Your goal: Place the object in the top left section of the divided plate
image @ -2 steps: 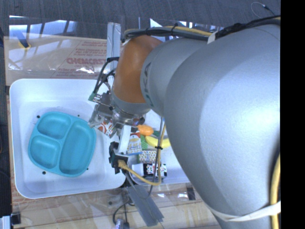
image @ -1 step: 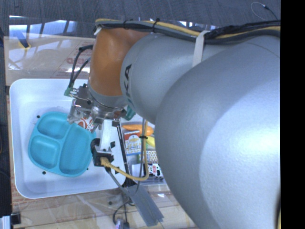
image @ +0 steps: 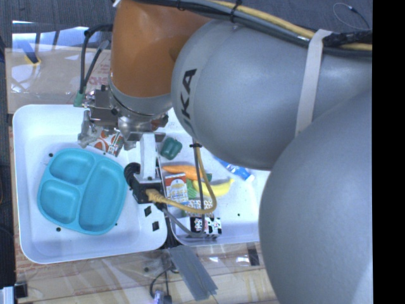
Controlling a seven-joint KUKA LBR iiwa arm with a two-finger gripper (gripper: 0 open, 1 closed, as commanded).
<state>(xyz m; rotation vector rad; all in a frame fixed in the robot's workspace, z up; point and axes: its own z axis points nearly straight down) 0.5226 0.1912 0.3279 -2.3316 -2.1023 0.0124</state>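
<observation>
The arm (image: 253, 100), lettered "KA", is hanging its gripper (image: 101, 128) at the left bin's (image: 25, 170) far edge; a red-labelled packet (image: 109, 144) is lying beside the blue divided plate's (image: 82, 192) far rim.

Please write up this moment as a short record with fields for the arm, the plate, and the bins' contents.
arm: grey KUKA arm with orange band, reaching in from the right over both bins
gripper: gripper low over the left bin, just above the plate's upper right edge
near gripper: small red-and-white item under it; grip not discernible
plate: blue divided plate, three sections, nothing in them, in the left bin
right bin: right bin holds a green object, a printed carton and a yellow item
</observation>
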